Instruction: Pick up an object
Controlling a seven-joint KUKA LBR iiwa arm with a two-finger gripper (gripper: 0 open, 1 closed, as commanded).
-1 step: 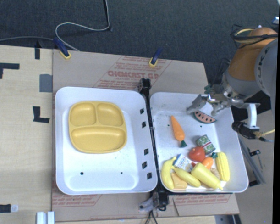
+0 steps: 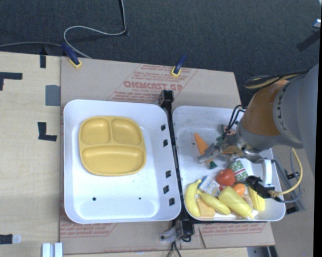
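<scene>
At centre right, the arm's tool (image 2: 213, 155), whether open or closed I cannot tell, hangs beside the orange carrot piece (image 2: 201, 143) in the right bin (image 2: 189, 117); it should centre over one toy, clear of neighbours.

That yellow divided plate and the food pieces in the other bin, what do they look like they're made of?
The yellow plate looks like moulded plastic with a smooth matte finish: one even colour, rounded compartment ridges. The food pieces, such as the banana, the tomato and the carrot, look like plastic toys, with flat bright colours and a slight sheen. The white bins seem smooth plastic too.
</scene>
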